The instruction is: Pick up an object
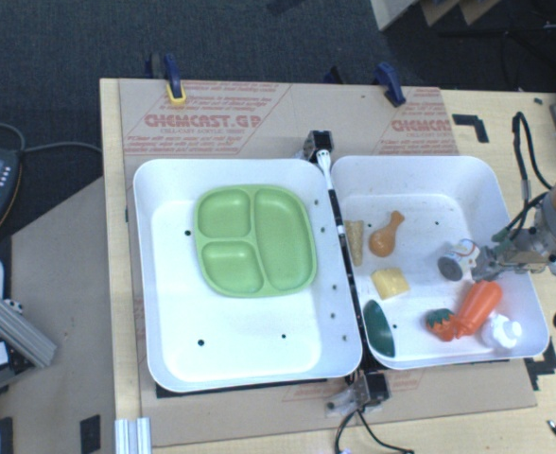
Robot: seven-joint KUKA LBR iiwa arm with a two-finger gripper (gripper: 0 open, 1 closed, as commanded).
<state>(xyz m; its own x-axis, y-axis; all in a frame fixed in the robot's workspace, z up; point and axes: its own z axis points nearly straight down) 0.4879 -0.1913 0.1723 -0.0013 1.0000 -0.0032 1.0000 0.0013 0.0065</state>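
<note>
- Though the gripper (491,261) sits low in the right bin (420,183), whether it is apart or together cannot be told.
- Crowded against it, the carrot (469,308) could be nudged aside, not lifted.

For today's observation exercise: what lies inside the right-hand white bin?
In the right bin: a drumstick toy, yellow block, tan piece, dark green item, orange carrot toy, small white object. The pincer covers what sits beneath it.
</note>
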